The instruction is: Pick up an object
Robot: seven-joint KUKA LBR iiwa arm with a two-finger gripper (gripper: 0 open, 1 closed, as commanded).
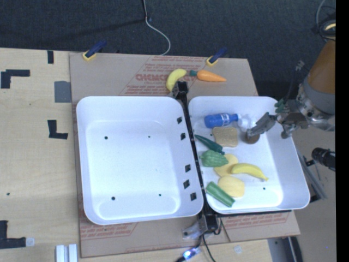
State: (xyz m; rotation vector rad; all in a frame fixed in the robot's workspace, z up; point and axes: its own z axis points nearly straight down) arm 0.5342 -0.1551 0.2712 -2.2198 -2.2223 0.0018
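Dark carpet borders a wooden bench where two shallow white bins sit side by side on a cardboard sheet. From the right, the grey arm with its orange band reaches over the right bin (292, 162), its gripper (256, 131) low over the bin's upper right area; whether it is open or closed cannot be told at this angle, and nothing is seen held.

Nearest the tool lie a blue bottle (221, 119) on its side and, just below it, a tan sponge-like block (226, 136). Farther toward the divider sit a dark green pod (207, 142) and a green pepper (214, 159), with a yellow banana (248, 171), a pale yellow lump (231, 186) and a green cucumber piece (219, 194) clustered near the front. The left bin (131, 157) lies beyond. Behind the bins, on the cardboard, rest a second banana (174, 79) and a carrot (210, 76).

The items look like light plastic toy foods: stiff, smooth and probably slippery, so curved ones may squirt from the fingers. The bottle seems the likeliest target, best pinched across the middle of its barrel. The tan block, possibly soft, would give under a squeeze and hold more surely across its short sides.
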